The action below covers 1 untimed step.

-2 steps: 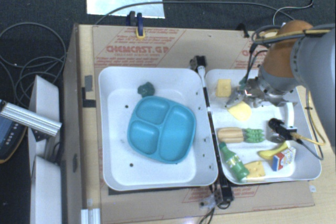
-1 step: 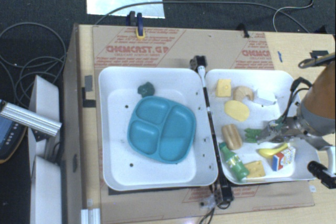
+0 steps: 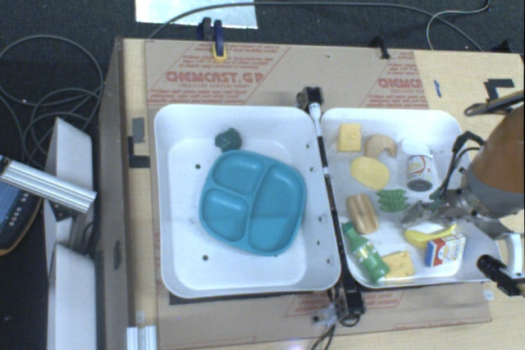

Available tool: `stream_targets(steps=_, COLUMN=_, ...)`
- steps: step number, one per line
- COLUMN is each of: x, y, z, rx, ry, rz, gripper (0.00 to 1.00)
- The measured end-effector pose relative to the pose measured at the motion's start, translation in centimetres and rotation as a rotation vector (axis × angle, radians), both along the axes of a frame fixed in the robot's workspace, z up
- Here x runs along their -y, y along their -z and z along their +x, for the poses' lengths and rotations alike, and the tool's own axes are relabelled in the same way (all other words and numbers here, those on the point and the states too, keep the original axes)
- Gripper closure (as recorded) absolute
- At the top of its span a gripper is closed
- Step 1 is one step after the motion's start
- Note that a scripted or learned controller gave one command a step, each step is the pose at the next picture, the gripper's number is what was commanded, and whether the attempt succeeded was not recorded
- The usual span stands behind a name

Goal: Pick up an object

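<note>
- The claw (image 3: 425,213) sits low in the right bin (image 3: 447,124), at the frame's lower right, just above the banana (image 3: 426,236); whether it is open or closed I cannot tell.
- Beside the banana lie a small red-and-white carton (image 3: 444,251), a green bottle (image 3: 365,253) and a yellow wedge (image 3: 399,263).
- Higher in that bin: a cheese block (image 3: 350,137), a lemon (image 3: 370,172), a white can (image 3: 419,170).
- The left bin (image 3: 184,127) holds a blue divided plate (image 3: 252,202) and a small dark green thing (image 3: 228,140).

End effector (image 3: 428,214) above banana (image 3: 428,236)
</note>
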<state>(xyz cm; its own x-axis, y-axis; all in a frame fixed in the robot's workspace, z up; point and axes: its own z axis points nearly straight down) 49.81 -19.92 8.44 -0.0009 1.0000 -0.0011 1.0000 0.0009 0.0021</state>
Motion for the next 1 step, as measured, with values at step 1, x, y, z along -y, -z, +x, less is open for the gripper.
stream_targets(steps=1, x=-3.77, y=0.02, z=-1.13, rx=-0.001, ry=-0.002, rz=0.002, gripper=0.00)
